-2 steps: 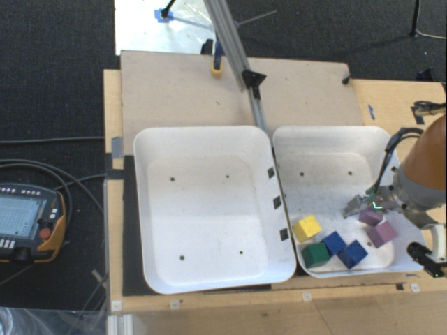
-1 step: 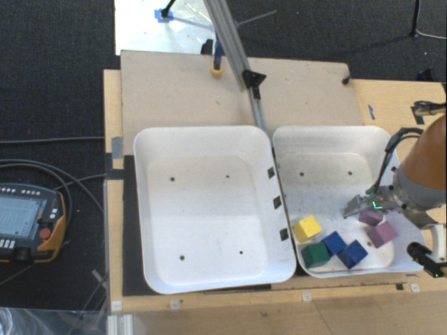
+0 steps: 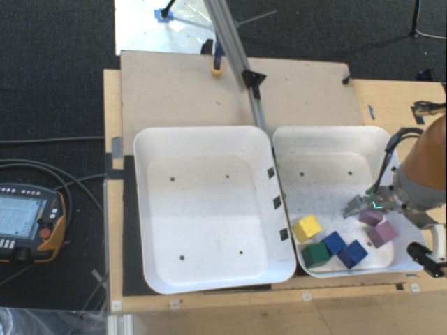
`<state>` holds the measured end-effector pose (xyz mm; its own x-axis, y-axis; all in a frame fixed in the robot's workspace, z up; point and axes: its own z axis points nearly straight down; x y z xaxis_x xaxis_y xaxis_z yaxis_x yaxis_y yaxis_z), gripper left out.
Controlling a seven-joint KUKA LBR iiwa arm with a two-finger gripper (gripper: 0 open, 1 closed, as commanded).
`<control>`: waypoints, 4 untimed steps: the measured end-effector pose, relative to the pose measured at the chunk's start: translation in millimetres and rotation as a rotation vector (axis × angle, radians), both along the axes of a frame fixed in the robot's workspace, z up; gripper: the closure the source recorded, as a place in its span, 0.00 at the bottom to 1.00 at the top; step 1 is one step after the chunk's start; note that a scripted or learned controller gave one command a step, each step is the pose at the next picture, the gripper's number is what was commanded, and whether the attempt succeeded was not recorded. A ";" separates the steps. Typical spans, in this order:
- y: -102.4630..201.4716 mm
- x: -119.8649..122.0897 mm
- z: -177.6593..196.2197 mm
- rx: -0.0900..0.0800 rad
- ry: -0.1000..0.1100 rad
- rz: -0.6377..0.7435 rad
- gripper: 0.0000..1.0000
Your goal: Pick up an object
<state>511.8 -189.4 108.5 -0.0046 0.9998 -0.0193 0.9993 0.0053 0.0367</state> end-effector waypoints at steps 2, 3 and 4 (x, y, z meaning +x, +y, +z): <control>0.0 0.0 0.0 0.000 0.000 0.000 0.00; 0.0 0.0 0.0 0.000 0.000 0.000 0.00; 0.0 0.0 0.0 0.000 0.000 0.000 0.00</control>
